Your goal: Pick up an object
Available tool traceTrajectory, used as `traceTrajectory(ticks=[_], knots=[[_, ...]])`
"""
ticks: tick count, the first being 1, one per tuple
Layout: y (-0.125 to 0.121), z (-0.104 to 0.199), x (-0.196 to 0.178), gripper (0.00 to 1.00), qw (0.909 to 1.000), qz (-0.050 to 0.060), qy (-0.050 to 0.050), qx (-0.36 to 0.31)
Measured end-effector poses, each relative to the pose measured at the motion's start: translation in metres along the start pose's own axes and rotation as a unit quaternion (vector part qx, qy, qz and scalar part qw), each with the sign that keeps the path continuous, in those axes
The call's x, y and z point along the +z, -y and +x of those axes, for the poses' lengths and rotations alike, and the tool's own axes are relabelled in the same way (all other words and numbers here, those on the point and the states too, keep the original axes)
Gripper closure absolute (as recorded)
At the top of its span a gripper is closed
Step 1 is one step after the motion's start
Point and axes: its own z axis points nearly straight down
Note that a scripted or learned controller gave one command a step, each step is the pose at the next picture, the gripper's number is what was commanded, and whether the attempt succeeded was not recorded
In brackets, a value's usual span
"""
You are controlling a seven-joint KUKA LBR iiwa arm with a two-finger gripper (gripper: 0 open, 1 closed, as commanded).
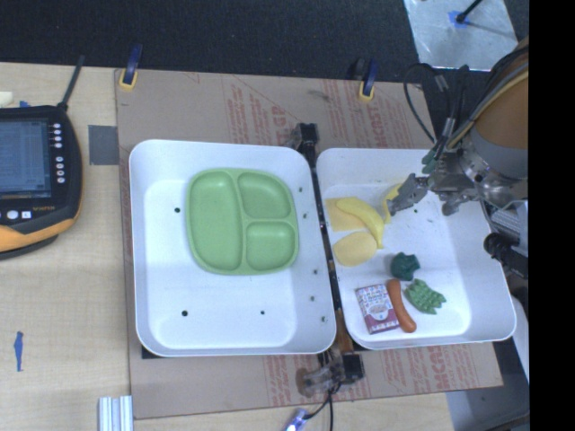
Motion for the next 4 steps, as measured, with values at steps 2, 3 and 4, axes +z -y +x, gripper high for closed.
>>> traceTrajectory(ticks=[2,3,4], knots=[[0.052,-0.032,0.15,0.0,1.0,0.0,0.0,0.0],[0.052,-0.032,0.139,1.0,1.0,0.001,0.001,-0.001],[0.079,0.026,0.049,1.0,1.0,-0.001,0.0,-0.001]])
